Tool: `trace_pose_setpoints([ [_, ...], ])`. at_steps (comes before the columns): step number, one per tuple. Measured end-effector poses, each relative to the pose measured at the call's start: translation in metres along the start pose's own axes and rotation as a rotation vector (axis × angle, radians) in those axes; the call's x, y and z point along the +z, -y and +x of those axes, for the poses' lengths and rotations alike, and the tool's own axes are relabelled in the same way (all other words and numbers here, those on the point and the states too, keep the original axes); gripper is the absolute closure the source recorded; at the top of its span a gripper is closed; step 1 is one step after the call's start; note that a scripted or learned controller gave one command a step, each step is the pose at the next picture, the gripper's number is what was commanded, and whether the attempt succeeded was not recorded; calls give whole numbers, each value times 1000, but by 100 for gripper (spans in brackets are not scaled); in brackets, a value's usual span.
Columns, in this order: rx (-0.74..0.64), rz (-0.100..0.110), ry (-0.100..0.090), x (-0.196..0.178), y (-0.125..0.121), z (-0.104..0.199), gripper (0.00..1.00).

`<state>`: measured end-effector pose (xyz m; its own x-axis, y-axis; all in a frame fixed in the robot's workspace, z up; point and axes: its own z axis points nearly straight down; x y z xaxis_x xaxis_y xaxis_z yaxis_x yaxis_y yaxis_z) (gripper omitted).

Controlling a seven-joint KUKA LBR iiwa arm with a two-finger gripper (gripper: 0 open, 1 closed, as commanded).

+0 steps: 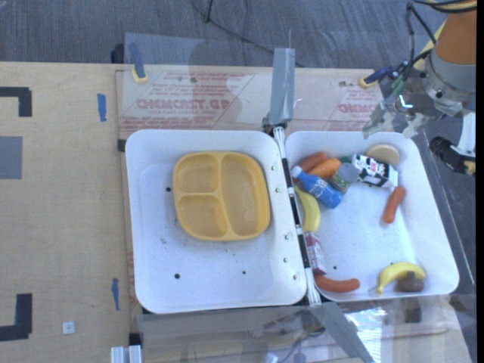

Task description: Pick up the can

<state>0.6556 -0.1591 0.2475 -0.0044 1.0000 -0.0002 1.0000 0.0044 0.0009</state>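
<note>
Claw (395, 116) parked over the far rim of the right bin (435, 225), can't tell if it's spread or pinched.

Near end of that bin: a banana (396, 272) and a sausage (337, 283). Farther in, the can (345, 175) lies grey among a blue bottle (318, 188), carrots (319, 163) and a black-and-white carton (374, 170), apart from the claw. Left bin (151, 278) holds a yellow divided plate (221, 195).
</note>
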Motion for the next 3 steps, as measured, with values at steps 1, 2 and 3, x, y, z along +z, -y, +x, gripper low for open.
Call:
trace_pose_setpoints([
  [1, 74, 1, 0, 109, -11, 35, 0],
  [2, 180, -51, -1, 128, 17, 26, 0],
  [3, 190, -18, -2, 149, -14, -44, 0],
])
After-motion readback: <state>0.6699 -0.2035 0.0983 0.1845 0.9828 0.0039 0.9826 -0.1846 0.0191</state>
